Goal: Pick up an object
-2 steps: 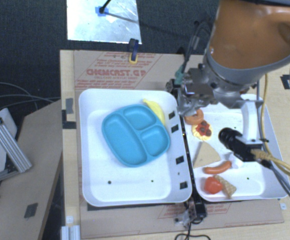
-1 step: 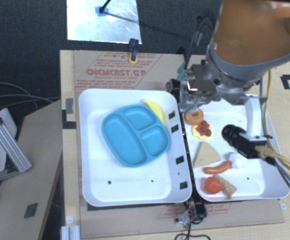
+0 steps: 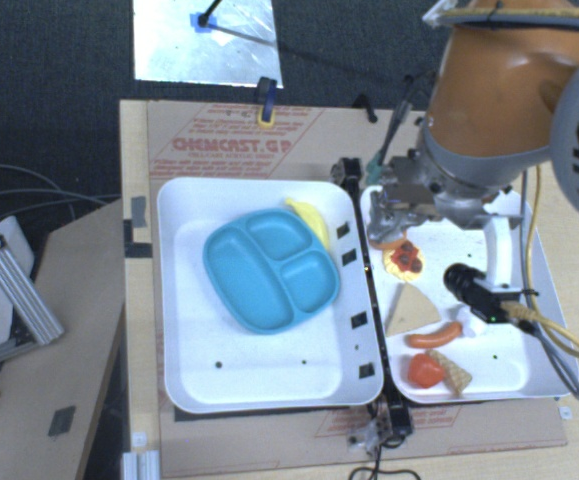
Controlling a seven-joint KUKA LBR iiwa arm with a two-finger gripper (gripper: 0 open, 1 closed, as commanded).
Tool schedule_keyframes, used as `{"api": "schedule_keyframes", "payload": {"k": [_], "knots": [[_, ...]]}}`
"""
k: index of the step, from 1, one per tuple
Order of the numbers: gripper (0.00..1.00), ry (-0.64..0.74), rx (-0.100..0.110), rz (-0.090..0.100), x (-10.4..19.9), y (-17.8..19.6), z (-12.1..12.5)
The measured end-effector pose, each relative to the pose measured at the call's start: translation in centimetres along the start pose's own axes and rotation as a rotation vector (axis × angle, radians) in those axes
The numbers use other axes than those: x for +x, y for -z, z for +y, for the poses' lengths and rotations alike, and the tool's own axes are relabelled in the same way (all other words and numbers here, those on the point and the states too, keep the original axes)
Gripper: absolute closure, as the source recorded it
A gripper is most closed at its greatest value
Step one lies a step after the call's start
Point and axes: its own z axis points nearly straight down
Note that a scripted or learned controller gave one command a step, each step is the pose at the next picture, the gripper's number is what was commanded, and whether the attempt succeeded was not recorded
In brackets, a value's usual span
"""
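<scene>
Reaching in from the right, your grey arm with the orange band (image 3: 499,68) has its gripper (image 3: 387,230) over the far left corner of the right shallow white bin (image 3: 489,393). Open or closed? You cannot tell from this angle, and nothing can be seen gripped.

Just near of the gripper lies a small round red-and-yellow toy food piece (image 3: 405,259); whether they touch, you can't tell. Nearer again in that bin you've got a flat tan wedge (image 3: 415,311), then an orange-red toy sausage (image 3: 434,336) lying across. At the near edge a round red toy tomato (image 3: 425,370) lies right beside a rough tan chunk (image 3: 456,374).

Over in the left shallow white bin (image 3: 269,368) sits a blue plastic plate with three compartments (image 3: 269,273). A yellow curved piece (image 3: 311,218) is tucked against its far right edge.

For writing, the brown sheet under the bins (image 3: 169,128) carries red print reading "CHEMCAST GP" along its far side. On the arm's grey casing at the right edge, you can read the letters "UKA".
</scene>
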Motion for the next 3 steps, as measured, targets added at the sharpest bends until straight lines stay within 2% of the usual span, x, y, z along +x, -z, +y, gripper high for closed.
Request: {"api": "schedule_keyframes", "payload": {"k": [1, 2, 3], "knots": [[1.0, 0.009, -0.01, 0.003, 0.3, 1.6, 0.0], [1.0, 0.015, 0.001, 0.004, 8.0, -5.4, -1.8], [1.0, 0.005, 0.008, -0.001, 8.3, -17.9, -3.0]]}}
